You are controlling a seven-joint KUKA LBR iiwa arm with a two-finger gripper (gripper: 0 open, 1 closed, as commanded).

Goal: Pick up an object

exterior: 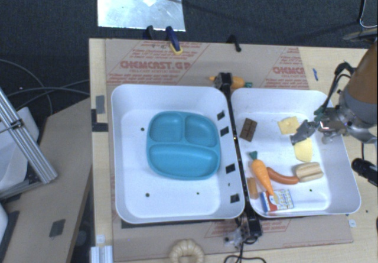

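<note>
Red lettering reading CHEMCAST GP is showing on the brown sheet under two white bins. One blue divided plate is lying in the left bin. In the right bin are lying one carrot, one sausage, one bread roll, one chocolate bar and two yellow pieces. The gripper is hovering between those pieces, gripping nothing.

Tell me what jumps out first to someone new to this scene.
The blue plate stands out in the left bin. The right bin holds toy food, the orange carrot brightest. The end effector hangs over the right bin beside a yellow piece.
</note>
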